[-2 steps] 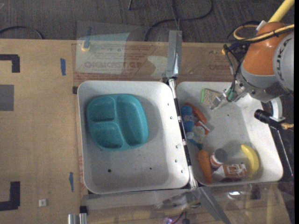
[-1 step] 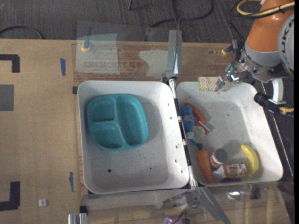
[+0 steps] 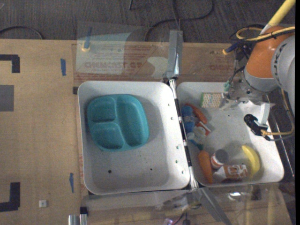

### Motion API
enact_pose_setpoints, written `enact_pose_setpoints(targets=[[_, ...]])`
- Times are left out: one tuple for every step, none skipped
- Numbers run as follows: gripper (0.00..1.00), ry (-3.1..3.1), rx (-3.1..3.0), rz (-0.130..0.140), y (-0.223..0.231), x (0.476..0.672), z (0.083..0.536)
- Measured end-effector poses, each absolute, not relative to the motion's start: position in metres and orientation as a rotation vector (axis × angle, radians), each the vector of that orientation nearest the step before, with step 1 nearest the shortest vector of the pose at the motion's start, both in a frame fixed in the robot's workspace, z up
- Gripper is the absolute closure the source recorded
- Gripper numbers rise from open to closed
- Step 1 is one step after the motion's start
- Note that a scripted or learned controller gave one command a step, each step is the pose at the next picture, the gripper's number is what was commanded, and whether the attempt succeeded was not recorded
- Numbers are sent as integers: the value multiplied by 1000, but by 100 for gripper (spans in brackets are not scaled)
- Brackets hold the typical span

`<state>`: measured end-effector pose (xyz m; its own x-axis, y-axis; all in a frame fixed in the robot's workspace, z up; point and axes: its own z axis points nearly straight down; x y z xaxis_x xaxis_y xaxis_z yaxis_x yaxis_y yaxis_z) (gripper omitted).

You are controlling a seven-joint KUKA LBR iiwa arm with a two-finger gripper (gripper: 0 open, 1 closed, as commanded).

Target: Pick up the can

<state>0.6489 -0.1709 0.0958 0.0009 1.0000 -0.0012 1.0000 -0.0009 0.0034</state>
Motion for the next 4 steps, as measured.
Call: enact_pose_setpoints(targets=[[100, 2140, 2293, 3, -213, 666, 122], [0, 2142, 2292, 1, -212, 666, 122], [0, 2069, 2360, 1, -167, 653, 86], [0, 2598, 1760, 2, -202, 618, 87]])
